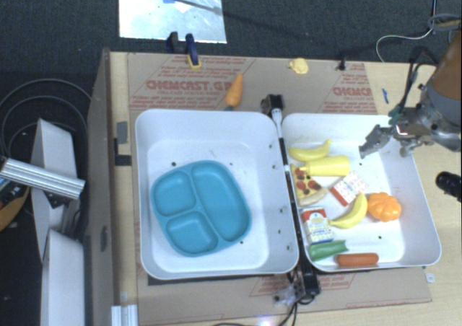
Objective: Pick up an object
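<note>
The right bin point(415, 195) holds several toy foods: a banana point(309, 151), a yellow cylinder point(329, 166), a pizza slice point(309, 189), a red and white box point(348, 189), a second banana point(351, 213), an orange pumpkin point(383, 206), a small carton point(316, 227), a green vegetable point(326, 249) and a red sausage point(356, 260). My gripper point(390, 143) hangs over the bin's upper right part, above and to the right of the foods. It is open with nothing between its fingers point(372, 141).
The left bin point(166, 137) holds a blue divided plate point(200, 206). On the cardboard behind the bins lie a toy carrot point(234, 91) and a small yellow piece point(298, 66). A black divider clip point(273, 105) stands between the bins.
</note>
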Tool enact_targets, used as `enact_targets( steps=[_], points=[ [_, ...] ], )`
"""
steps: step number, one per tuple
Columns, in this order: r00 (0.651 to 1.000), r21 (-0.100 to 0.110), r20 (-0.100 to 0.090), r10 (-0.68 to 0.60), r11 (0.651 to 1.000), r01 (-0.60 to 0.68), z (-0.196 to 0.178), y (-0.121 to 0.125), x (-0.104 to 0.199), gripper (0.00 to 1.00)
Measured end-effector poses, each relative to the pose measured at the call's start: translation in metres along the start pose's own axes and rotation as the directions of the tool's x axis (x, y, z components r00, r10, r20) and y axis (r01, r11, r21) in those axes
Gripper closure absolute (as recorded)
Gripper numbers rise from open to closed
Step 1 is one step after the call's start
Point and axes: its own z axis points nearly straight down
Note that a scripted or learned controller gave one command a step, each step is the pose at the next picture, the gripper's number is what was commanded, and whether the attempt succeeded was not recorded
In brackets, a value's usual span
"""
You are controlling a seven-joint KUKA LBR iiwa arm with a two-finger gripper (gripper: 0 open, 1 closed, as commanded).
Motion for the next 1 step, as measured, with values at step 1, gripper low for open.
enact_targets(
  steps=[1],
  points=[
    [1.0, 0.011, -0.003, 0.004, 1.0, -0.004, 0.1035, -0.0399, 0.0007, 0.0]
  ],
)
